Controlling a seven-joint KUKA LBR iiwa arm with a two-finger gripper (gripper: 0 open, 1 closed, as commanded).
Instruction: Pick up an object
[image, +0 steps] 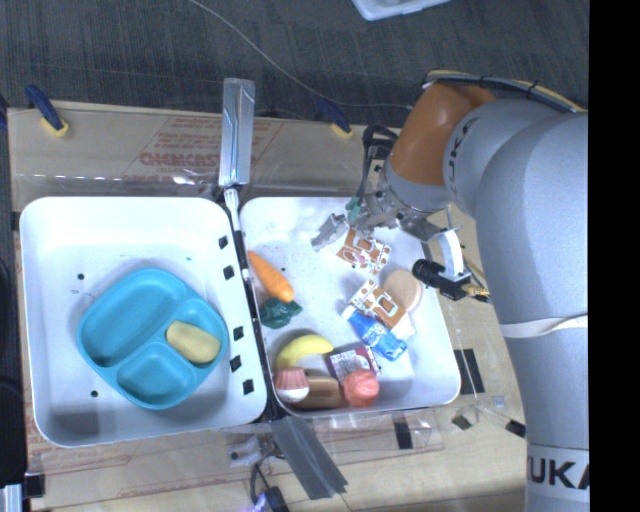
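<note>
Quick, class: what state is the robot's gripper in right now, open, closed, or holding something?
Gripper: cannot be told; it hangs over the top of the right bin, beside an orange-and-white packet.

Blue tray (120, 320), yellow potato (193, 341), orange carrot (271, 277), white bins (40, 300).

Two shallow white bins are set side by side on a bench: a left bin (40, 330) and a right bin (440, 372). A metal divider strip (237, 130) is seen at the top of the junction between them. Blue clamps (46, 108) are fixed along the cardboard-lined far edge (130, 125). Dark carpet (150, 45) lies beyond.
</note>
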